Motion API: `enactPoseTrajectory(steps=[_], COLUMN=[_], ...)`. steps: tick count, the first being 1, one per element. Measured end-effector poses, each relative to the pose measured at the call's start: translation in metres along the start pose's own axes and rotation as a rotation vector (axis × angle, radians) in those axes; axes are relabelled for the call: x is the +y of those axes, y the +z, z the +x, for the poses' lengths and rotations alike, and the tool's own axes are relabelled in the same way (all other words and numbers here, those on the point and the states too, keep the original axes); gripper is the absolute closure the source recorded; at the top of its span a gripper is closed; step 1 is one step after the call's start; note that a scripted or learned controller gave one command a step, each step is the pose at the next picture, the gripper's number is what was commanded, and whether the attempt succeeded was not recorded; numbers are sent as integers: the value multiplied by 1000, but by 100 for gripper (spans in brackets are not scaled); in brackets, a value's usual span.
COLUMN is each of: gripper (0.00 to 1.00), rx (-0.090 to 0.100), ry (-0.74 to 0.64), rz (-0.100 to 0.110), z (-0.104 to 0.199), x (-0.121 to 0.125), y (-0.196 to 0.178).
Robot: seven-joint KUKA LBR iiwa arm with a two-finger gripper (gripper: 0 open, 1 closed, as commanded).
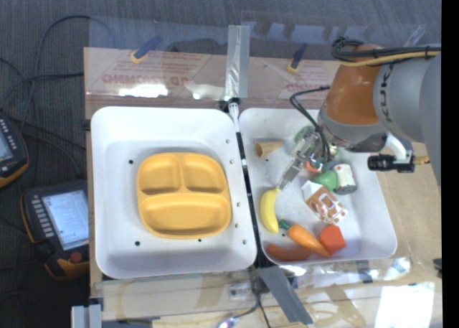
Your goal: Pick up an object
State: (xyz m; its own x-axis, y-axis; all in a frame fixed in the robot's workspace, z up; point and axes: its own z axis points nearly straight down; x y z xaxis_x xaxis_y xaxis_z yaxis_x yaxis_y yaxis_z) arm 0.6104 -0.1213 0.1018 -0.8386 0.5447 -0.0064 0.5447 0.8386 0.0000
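Nearest the camera, along the front wall of the right-hand white bin [387, 244], lies a row of toy food: a dark red sausage-like piece [287, 252], an orange carrot [307, 239] with a green top, and a small red block [332, 237]; just behind them sits a yellow banana [269, 209], curved along the bin's left wall; to its right is a white carton with an orange pattern [324, 202]; farther back a small tan cone [267, 148] lies on its side, well apart from the rest. The left-hand white bin [107, 176] holds a yellow divided plate [184, 193], flat in its middle.

The grey arm with its orange band reaches in from the right; its gripper [295, 169] hangs low over the middle of the right bin, with thin fingers slanting down toward the bin floor between the cone and the banana; whether the jaws are spread or closed cannot be told from this angle, and nothing is visibly caught between them. Beside the wrist sit a green round object [328, 179], a small orange-red piece [314, 166] and a white cylinder with a dark end [343, 177], partly hidden by the arm.

As a judgement, the pick is not yet made: every object appears to rest in the bin, so the grasp and the lift are both left to do.
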Motion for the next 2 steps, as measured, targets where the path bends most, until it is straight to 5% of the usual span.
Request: enactPoseTrajectory(steps=[1, 2], gripper=[0, 100], rx=[-6, -12], ry=[-26, -27], rz=[-3, -5], z=[16, 15], x=[-50, -48], y=[11, 0])
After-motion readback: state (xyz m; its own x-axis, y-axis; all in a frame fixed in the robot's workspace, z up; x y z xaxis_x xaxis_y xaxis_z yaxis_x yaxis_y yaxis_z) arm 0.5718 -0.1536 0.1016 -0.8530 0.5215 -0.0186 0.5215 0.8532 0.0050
